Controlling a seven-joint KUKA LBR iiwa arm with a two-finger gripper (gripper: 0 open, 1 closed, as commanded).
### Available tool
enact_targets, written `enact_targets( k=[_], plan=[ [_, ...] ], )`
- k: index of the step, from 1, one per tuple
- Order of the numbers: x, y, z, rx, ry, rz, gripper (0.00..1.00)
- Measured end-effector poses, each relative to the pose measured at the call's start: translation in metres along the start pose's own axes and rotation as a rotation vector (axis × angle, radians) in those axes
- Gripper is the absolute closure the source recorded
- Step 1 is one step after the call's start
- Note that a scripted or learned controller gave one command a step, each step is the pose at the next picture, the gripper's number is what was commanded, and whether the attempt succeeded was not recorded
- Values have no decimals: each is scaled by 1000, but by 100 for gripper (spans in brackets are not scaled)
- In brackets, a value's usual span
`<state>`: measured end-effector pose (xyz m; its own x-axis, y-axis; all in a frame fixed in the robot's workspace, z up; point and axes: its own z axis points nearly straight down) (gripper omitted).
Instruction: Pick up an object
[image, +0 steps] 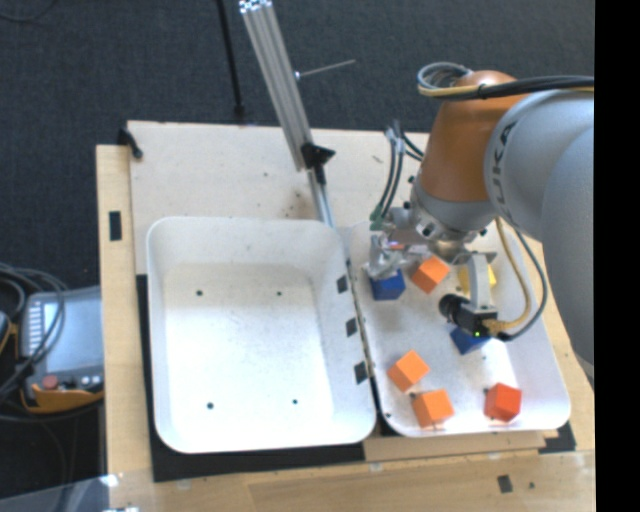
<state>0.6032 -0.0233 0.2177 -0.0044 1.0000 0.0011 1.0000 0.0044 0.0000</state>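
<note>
My gripper (386, 262) hangs over the far left part of the right bin (556, 398), under the orange wrist band. A blue cube (388, 286) lies directly below it, touching or nearly touching its tip. Just to the right sits an orange cube (431, 274). A second blue cube (468, 339) lies partly under a black part of the tool. Two orange cubes (408, 369) (433, 407) and a red-orange cube (503, 401) rest near the bin's front edge. Whether anything is gripped is hidden by the wrist.
The left bin (160, 300) stands beside the right one, their rims meeting at mid-bench. A slanted aluminium pole (283, 88) rises from behind the bins. A handheld control unit (58, 345) and cables lie off the bench at left.
</note>
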Motion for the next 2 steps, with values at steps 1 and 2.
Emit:
enact_targets(
  k=[1, 2],
  plan=[
    [43, 14, -1, -1, 0, -3, 100],
    [86, 21, -5, -1, 1, -3, 100]
  ],
)
